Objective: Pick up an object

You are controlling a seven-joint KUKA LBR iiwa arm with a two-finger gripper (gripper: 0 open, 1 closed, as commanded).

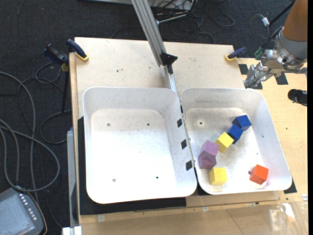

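So far, very little of the pick looks accomplished. Going from the left, the left bin (129, 146) shows its bare, speckled white floor. A slanted metal pole (149, 26) runs down to the seam between the two bins.

The right bin (264, 114) carries all the candidates. Nearest the seam sits a purple block (208, 154), with a yellow cube (218, 176) just below it, close to the front wall. Up and to the right lies a second yellow cube (225, 141), touching or nearly touching a blue block (235, 132), and another blue block (242, 122) sits just beyond that, the three forming a slanted row. An orange block (259, 174) rests apart near the bin's right front corner.

Farther right, the gripper (253, 78) hangs above the bench outside the bin's back right corner, well apart from every block. Nothing is between its fingers, but whether they are spread or pressed together I cannot tell at this size and blur.

By my reading, the whole job remains: choose a block, move over it, descend, close and lift. The isolated orange block seems the easiest target, while the touching row looks the likeliest to cause a fumbled grasp.
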